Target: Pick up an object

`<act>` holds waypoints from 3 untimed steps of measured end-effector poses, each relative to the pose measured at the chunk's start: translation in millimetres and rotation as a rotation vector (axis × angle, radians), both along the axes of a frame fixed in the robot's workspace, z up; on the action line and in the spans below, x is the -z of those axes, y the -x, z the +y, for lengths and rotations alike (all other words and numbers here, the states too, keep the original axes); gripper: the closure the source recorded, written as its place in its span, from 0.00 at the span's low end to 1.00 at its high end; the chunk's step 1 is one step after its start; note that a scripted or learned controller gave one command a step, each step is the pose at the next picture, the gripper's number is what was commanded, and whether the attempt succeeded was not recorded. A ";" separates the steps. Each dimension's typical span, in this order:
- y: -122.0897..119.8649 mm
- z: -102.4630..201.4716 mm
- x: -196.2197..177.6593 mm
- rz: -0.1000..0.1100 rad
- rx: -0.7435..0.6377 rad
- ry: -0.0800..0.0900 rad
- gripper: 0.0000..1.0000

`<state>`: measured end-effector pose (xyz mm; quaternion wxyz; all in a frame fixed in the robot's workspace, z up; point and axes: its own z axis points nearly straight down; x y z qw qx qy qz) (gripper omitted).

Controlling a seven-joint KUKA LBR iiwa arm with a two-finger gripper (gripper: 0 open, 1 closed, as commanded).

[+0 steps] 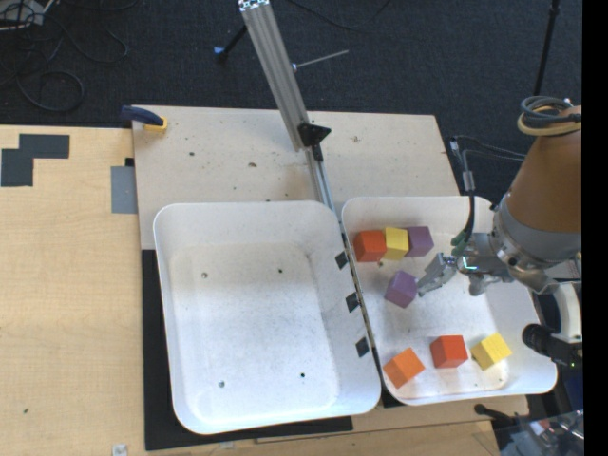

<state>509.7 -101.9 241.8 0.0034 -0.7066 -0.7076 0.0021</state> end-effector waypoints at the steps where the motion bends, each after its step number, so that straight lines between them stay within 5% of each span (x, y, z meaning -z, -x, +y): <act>1: -0.6 -1.7 -1.9 -0.005 0.006 0.001 0.00; 3: 9.2 2.5 109.8 0.002 0.003 -0.001 0.00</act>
